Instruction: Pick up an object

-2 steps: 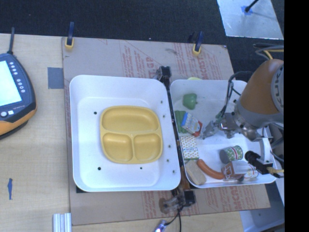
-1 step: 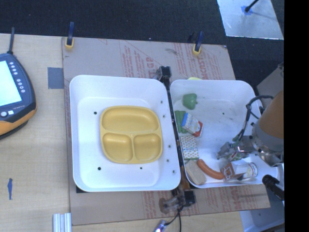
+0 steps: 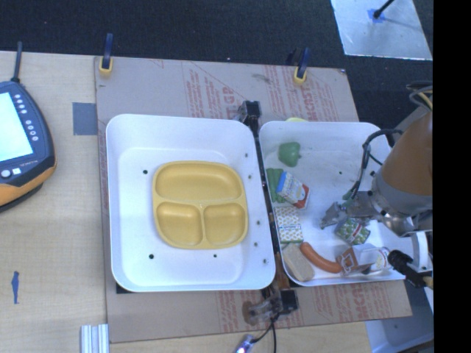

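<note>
My gripper (image 3: 337,213) hangs low over the right side of the right bin (image 3: 331,142), on the grey arm with its orange band (image 3: 412,157). A crumpled green and white packet (image 3: 353,232) lies just below and right of the gripper's tip; I cannot see whether they touch. Further left in this bin lie a green pepper (image 3: 289,152), a green, red and white pouch (image 3: 288,187), a checkered packet (image 3: 288,223), a slice of bread (image 3: 297,262) and a sausage (image 3: 321,258). A brown and clear item (image 3: 364,259) lies in the near right corner.
The left bin (image 3: 125,197) holds a yellow divided plate (image 3: 199,203). An orange and grey teach pendant (image 3: 22,142) rests on the bench at far left. Clamps (image 3: 300,65) hold the cardboard underlay at the back edge.
</note>
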